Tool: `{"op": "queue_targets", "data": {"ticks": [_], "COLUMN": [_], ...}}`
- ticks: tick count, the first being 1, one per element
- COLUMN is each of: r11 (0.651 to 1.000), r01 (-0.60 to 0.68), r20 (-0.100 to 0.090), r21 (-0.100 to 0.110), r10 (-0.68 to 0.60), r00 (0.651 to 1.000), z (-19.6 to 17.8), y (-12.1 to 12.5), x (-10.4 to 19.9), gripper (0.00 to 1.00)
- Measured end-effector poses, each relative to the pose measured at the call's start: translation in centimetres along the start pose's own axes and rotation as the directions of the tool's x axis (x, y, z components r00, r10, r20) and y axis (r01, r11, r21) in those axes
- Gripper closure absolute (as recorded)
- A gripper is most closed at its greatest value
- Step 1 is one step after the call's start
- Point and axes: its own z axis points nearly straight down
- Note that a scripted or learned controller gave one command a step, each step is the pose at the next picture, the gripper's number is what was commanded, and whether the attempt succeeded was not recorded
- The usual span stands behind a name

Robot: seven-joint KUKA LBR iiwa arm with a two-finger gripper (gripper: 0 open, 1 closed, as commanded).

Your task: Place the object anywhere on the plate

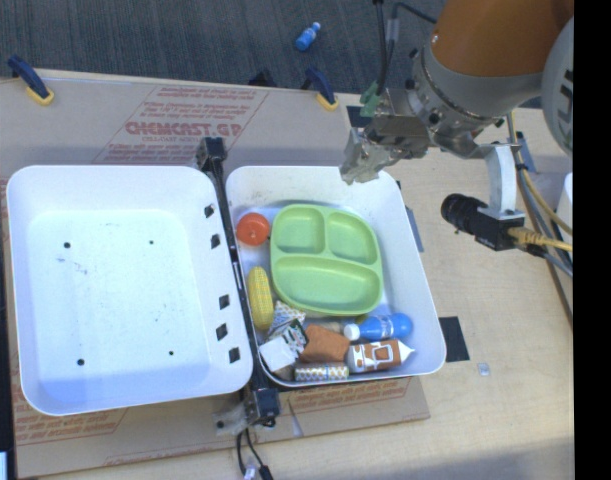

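Observation:
A green divided plate (325, 258) lies in the right bin (417, 268), taking up most of its middle. My gripper (361, 166) hangs over the bin's far rim, just beyond the plate's far right corner. Left of the plate sit a red-orange tomato (253, 229) and a yellow corn cob (260, 297). Along the near wall lie a blue bottle (382, 327), a brown bottle (377, 354), an orange-brown piece (325, 343), a small white and black carton (282, 346) and a silvery wrapper (320, 372).
The left bin (25, 298) stands beside the right one, joined by a black clip strip (223, 258). Both rest on cardboard (175, 118) held by blue and yellow clamps (31, 78). A small blue bottle (306, 36) lies on the floor beyond.

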Motion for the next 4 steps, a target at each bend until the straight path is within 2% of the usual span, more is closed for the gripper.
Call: {"op": "queue_targets", "data": {"ticks": [1, 2, 3, 4], "r11": [1.000, 1.000, 1.000, 1.000], "r01": [-0.001, 0.000, -0.001, -0.002], "r20": [0.000, 0.000, -0.001, 0.000], "r21": [0.006, 0.007, 0.009, 0.006], "r10": [0.001, 0.000, 0.001, 0.002], "r00": [1.000, 1.000, 1.000, 1.000], "z": [8.5, 17.4, 22.4, 25.0], "y": [-6.0, -0.7, 0.7, 4.9], "x": [-3.3, -3.2, -9.3, -15.2], "gripper": [1.00, 1.00, 1.00, 1.00]}}
